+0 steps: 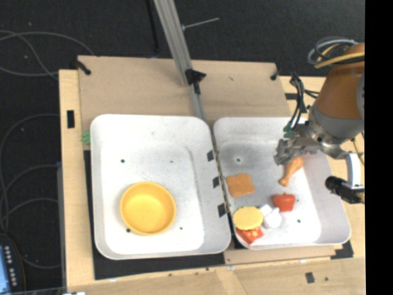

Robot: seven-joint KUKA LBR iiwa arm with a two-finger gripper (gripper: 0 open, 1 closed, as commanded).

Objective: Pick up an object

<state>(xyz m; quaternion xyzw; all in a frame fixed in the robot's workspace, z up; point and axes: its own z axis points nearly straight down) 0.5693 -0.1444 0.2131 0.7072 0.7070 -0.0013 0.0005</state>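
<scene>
My gripper (288, 152) hangs over the upper right part of the right bin (245, 134). An orange drumstick-shaped toy (291, 171) slants down to the left from just under the gripper, and its upper end meets the gripper's tip. Whether it is gripped or lying on the bin floor is unclear. Lower in the same bin are a flat brown-orange square piece (240, 185), a small red piece (284, 201), a white piece (271, 217) and a round yellow piece (248, 217) resting on a red-and-white item at the bin's front-left corner.
The left bin (147, 140) holds a yellow bowl (147, 208) near its front. A slanted metal post (178, 35) rises behind the bins. The arm's orange band (341, 97) and cables sit at the right edge. Bare bin floor lies left of the gripper.
</scene>
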